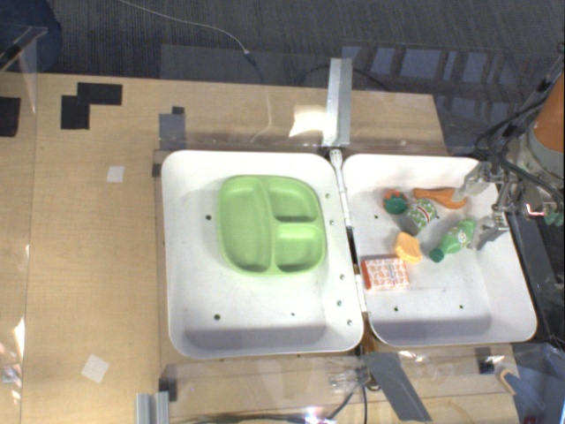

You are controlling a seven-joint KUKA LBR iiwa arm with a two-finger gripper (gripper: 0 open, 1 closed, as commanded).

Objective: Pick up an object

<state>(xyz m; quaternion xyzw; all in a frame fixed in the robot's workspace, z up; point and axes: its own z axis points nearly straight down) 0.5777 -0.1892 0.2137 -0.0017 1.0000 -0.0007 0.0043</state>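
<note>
- Now my gripper [488,203] hangs over the right bin [494,316], at about 2 o'clock from its middle, close to the far right corner.
- My fingers [475,182] stand apart, spread wide, with nothing between them.
- One finger sits near the tip of the carrot [439,198]; the other sits just beside the green bottle [453,239], at its 2 o'clock.
- Neither the carrot nor the bottle lies between my fingers.
- A small can [423,213] lies tilted below the carrot, at 9 o'clock from my gripper, and it seems to touch the carrot.
- A round green and red piece [395,203] lies at 9 o'clock from the can, just beside it.
- A yellow piece [408,248] lies at 6 o'clock from the can, near the bottle's cap end.
- A red box [386,273] lies flat at 7 o'clock from the yellow piece, touching it or nearly so, close to the bin's left wall.
- A green tray [269,223] with three compartments rests in the middle of the left bin [190,316].
</note>
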